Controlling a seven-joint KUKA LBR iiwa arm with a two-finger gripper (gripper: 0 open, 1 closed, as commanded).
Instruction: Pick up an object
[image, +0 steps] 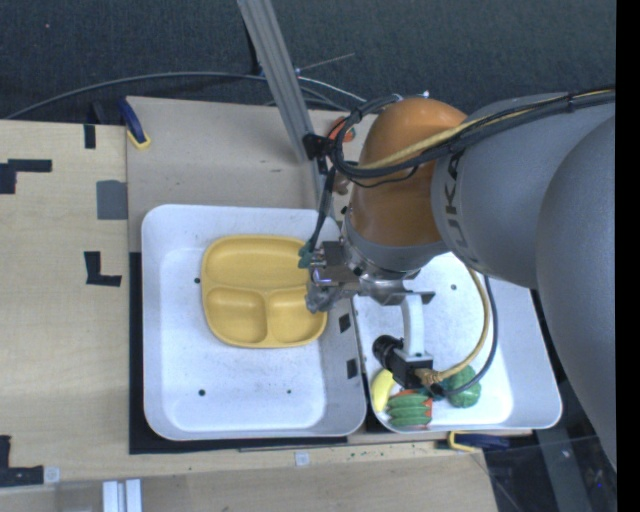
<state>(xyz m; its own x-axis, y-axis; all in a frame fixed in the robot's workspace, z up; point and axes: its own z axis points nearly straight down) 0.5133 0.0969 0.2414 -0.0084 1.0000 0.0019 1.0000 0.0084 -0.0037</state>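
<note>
Camera view, from above the bench: the grey arm (540, 200) reaches in from the right and hangs its claw (321, 288) by the wall between the two white bins, low at the right edge of a yellow plate (250, 290). The plate, moulded into three compartments, lies flat in the left bin (165, 340), toward its far side and close against its right wall. The claw appears to touch, or nearly touch, the plate's right rim. The wrist's orange band (405, 170) and housing cover it from above, so whether it is open or closed cannot be told, and nothing is seen gripped. In the right bin (525, 370), a small cluster sits along the near edge by the left corner, apart from the claw. It is made up of a yellow piece (381, 390), a green-and-red piece (408, 408) and a green piece (463, 390), touching or just beside one another.

The step in hand looks like the approach to a grasp, with the plate's rim the likely target; the plate is not yet lifted. The next move would call for the claw to straddle that thin rim and close firmly before rising. A shallow, smooth plate taken by one edge could well slip or tip out.
</note>
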